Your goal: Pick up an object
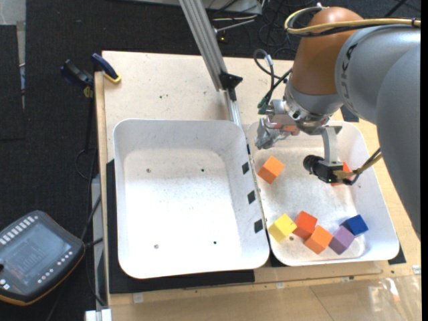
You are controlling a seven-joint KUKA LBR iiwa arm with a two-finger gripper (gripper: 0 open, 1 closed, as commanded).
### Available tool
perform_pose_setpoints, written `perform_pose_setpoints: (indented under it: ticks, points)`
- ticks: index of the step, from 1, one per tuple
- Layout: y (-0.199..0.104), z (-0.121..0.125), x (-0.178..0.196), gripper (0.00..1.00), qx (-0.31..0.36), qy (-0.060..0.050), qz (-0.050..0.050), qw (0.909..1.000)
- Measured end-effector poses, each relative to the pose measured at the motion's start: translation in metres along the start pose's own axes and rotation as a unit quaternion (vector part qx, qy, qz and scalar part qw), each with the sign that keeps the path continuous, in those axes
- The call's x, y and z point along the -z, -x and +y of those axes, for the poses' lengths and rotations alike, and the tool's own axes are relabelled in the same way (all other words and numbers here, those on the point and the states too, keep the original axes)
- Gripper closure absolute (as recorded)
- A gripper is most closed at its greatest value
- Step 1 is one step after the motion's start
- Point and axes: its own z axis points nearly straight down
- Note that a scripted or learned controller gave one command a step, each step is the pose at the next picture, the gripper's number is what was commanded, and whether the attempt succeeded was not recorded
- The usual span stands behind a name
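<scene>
An orange block (271,169) lies alone in the upper left part of the right bin (374,199). My gripper (267,136) hangs just above and slightly behind it, near the bin's back left corner, with a small gap between them. Nothing shows in the gripper. Along the bin's front sits a cluster of blocks: yellow (282,227), red-orange (305,222), orange (319,239), purple (342,239) and blue (355,225).
The left bin (134,146) adjoins the right one at a raised shared wall (251,186). A slanted metal rail (207,45) runs down to the bins' back edge beside the gripper. A black fitting (321,168) on the arm hangs over the right bin's middle.
</scene>
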Motion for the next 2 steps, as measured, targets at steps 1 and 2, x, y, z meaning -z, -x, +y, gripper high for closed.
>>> perform_pose_setpoints:
  ticks: [1,2]
  points:
    - [-0.055,-0.007,0.021,1.0,0.0,0.002,0.0,1.0]
    - [-0.1,-0.018,0.031,1.0,0.0,0.001,0.0,1.0]
